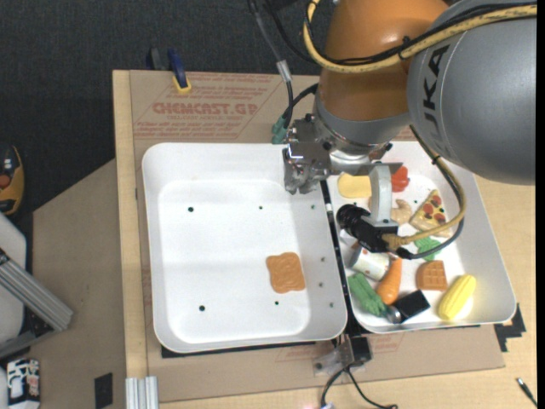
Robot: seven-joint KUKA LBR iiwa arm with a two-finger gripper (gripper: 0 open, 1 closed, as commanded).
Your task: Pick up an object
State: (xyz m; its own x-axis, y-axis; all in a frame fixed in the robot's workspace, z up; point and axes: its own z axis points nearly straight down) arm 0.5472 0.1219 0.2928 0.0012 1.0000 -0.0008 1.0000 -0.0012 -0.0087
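My gripper (pixel 300 175) hangs over the far end of the divider between the two white bins, with the big grey and orange arm above it. An orange waffle-like piece (pixel 285 273) lies alone in the left bin (pixel 170 254), well in front of the gripper. The right bin (pixel 490 267) holds a yellow cheese block (pixel 353 186), a pizza slice (pixel 428 210), a carrot (pixel 390 281), a small waffle (pixel 432 275), a yellow corn cob (pixel 456 296), a black block (pixel 413 305) and a white cup (pixel 370 263). The arm hides the far part of the right bin.
A small red piece (pixel 398 177) and green pieces (pixel 366 295) also lie in the right bin. Both bins rest on a brown cardboard sheet (pixel 213 100). A blue and yellow clamp (pixel 179 73) sits at its far edge.
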